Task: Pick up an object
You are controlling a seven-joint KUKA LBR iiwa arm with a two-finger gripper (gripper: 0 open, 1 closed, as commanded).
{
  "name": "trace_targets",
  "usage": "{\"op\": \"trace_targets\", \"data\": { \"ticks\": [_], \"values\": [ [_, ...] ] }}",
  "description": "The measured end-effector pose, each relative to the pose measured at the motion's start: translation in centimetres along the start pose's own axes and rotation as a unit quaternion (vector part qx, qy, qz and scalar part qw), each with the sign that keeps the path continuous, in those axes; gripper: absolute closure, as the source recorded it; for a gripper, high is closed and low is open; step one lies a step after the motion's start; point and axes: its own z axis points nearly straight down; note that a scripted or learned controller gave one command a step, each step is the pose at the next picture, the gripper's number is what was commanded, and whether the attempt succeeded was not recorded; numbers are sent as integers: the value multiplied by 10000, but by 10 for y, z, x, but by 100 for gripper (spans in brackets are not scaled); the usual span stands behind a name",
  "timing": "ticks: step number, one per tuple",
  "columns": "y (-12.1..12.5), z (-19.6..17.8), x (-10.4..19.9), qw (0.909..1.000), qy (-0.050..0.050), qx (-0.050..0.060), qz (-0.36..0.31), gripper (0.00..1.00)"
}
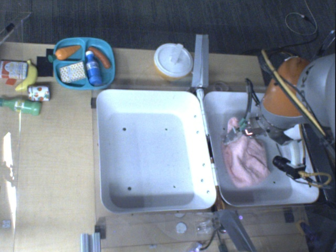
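One arm [286,96] low over pink cloth [244,156]

— Home or lab?
— Lab, clearly. Robot test cell: grey arm [315,83] with orange band, reaching in from the right over a pale wooden desk [47,161].
— Proof beyond the arm?
— Two shallow white bins [149,193] set side by side, metal divider post [200,62] between them, loose cables [302,20] trailing over dark carpet [131,9].
— And the left side?
— Toy props, not real groceries: blue sectioned tray [107,54] with plastic food, toy banana [29,76], small can [39,93], green bottle [21,106]. Also a lidded white cup [173,61] near the back edge.
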Motion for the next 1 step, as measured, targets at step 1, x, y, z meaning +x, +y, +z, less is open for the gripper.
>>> {"op": "trace_targets", "data": {
  "ticks": [1],
  "values": [
    [75,3,10,9989,9,7,-465,0]
  ]
}}
